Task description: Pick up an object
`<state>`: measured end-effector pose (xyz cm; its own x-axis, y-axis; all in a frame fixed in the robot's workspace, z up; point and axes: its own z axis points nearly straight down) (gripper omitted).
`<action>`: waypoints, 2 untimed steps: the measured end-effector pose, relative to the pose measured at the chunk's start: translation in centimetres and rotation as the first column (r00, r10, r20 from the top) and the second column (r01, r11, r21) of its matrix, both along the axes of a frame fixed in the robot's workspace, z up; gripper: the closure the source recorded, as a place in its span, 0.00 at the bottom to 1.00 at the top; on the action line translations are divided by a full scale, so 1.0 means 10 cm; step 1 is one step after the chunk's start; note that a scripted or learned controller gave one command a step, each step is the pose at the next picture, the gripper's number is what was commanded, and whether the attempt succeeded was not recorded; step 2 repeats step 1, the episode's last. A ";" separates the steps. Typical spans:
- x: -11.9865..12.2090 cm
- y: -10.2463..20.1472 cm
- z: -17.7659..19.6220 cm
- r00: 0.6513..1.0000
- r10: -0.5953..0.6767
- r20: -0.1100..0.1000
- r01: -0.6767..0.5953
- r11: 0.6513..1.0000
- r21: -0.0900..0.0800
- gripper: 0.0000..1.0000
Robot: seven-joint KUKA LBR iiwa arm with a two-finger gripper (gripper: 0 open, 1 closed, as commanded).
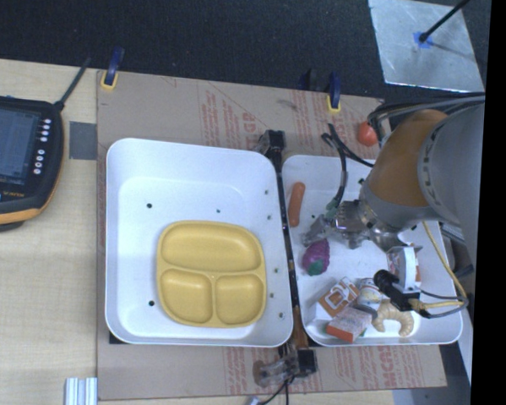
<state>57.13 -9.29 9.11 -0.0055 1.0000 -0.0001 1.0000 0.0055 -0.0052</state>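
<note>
A small purple, rounded object [316, 256], perhaps a toy fruit, lies in the right-hand white bin [313, 179], toward that bin's left wall and about midway down it. Just above it, touching or nearly touching its top, sits the gripper [326, 233], a dark metal tip at the end of the grey and orange arm [415, 168] that reaches in from the right. Whether the pincer is apart or together cannot be told from this slanted view. Nothing is visibly clamped, so the purple object counts as resting in the bin. An orange carrot-like piece [296, 203] lies just beyond it, farther up along the same wall. A cluster of small items, among them a red and white box [341, 300] and a pale curved piece [395, 319], sits near the bin's front edge, apart from the purple object. The left bin [136, 174] holds a yellow divided tray [212, 273]. To do the pick well, the pincer likely needs to straddle the purple object squarely and go low enough to catch its widest part, since a rounded shape may roll or squirt toward the wall if pinched off centre.
</note>
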 end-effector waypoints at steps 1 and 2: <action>0.81 -0.04 0.01 1.000 -0.001 0.002 0.001 1.000 0.000 0.00; 0.81 -0.04 0.01 1.000 -0.001 0.002 0.001 1.000 0.000 0.00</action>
